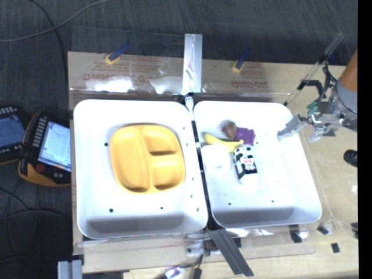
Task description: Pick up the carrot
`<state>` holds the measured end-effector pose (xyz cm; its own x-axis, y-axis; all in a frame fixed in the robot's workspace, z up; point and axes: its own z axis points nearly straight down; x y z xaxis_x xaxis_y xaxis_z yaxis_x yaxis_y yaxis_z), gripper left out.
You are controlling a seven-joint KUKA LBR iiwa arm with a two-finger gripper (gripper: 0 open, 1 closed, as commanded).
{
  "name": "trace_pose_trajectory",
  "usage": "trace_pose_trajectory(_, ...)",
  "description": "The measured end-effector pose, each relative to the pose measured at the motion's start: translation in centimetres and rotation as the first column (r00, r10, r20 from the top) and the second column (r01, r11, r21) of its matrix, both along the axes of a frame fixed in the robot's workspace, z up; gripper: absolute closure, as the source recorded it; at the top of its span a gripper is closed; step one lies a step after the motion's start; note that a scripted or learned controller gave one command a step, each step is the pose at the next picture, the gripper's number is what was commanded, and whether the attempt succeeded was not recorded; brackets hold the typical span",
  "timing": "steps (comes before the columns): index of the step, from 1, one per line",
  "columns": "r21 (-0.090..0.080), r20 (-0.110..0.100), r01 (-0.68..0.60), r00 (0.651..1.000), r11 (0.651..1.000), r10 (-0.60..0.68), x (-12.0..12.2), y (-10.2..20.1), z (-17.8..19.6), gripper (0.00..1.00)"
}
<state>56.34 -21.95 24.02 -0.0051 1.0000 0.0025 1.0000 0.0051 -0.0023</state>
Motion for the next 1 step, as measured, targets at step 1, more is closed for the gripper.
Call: trace_pose_trajectory(1,-0.002,0.000,-0.228,0.974,0.974,0.228,1.71,2.36,-10.11,0.00)
